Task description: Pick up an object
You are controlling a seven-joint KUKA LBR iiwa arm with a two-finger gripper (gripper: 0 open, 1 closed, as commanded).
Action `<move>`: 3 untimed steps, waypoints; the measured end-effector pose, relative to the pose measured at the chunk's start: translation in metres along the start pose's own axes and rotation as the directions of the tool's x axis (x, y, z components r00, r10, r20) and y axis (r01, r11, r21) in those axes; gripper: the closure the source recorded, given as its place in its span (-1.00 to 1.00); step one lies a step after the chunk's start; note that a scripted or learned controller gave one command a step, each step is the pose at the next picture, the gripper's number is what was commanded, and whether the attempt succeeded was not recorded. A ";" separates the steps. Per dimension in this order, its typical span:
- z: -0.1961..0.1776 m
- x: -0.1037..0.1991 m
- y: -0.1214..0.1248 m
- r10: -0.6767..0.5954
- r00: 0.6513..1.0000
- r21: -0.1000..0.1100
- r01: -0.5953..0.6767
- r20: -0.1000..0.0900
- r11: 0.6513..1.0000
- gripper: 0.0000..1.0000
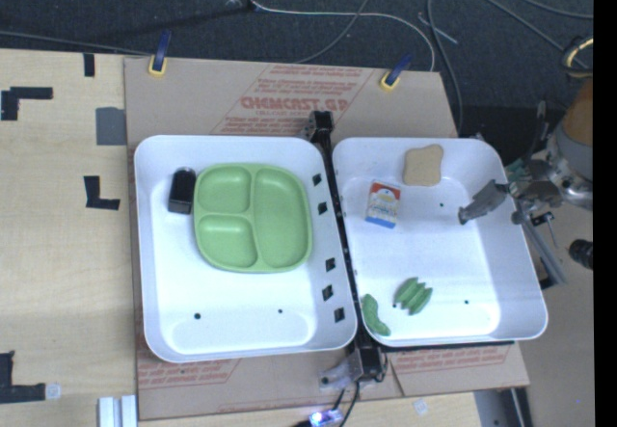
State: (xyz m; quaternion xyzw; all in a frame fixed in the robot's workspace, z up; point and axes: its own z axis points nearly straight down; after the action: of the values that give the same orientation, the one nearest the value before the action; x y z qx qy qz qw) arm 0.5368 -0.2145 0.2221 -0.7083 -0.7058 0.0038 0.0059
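End effector (482, 203) over right bin (482, 319)

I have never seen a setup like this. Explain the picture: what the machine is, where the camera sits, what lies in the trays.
The machine is a robot arm reaching in from the right. Its claw hangs over the right bin's edge, with nothing seen between its fingers. The one camera sits above the bench, looking down at a slant. Two white bins lie side by side. The left bin holds a green plate with three compartments and a small black block beside it. The right bin holds a tan slice, a small red and white box, and two green pods. The job is to pick one up.
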 end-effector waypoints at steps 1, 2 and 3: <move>-0.007 0.000 0.003 -0.004 1.000 -0.013 0.004 0.004 1.000 -1.00; 0.037 0.004 0.000 -0.004 1.000 -0.008 0.005 0.003 1.000 -1.00; 0.095 -0.004 0.004 -0.004 1.000 -0.008 0.004 0.003 1.000 -1.00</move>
State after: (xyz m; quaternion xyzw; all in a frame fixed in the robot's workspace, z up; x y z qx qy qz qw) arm 0.5399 -0.2179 0.1266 -0.7068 -0.7074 0.0019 0.0020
